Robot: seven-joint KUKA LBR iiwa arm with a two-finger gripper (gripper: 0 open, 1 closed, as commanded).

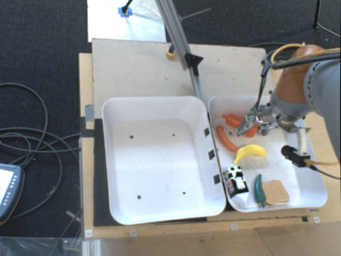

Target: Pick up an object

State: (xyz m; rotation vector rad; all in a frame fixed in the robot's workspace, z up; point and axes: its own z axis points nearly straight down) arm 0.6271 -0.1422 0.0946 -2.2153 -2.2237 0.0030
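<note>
The hand [246,126] is low in the right bin [314,188], over an orange toy [232,120] that lies in the bin's upper left part. The toy looks like a carrot or similar; its long axis runs roughly left to right, with the narrow end toward the bin's left wall. The metal parts of the hand sit right at the toy's right end, touching or nearly so, and I cannot tell whether the hand is clenched or released, or whether the toy is between its tips.

Just below the toy lies an orange-red sausage [226,138], slanting from upper left to lower right. Beside its lower end is a banana [250,152], curved, with its long axis almost level and its ends turned down. Farther toward the near edge of the bin stand a small black-and-white cow [235,180], a green chili pepper [259,190] pointing mostly up and down, and a slice of bread [276,192] touching or just beside the pepper.

The arm [314,84] comes in from the right, its grey body and orange band above the bin's upper right corner, the wrist bent down and to the left toward the toy. A black cable end [292,154] hangs below the wrist over the bin.

The left bin [114,143] sits beside the right one on the tabletop [133,68].
</note>
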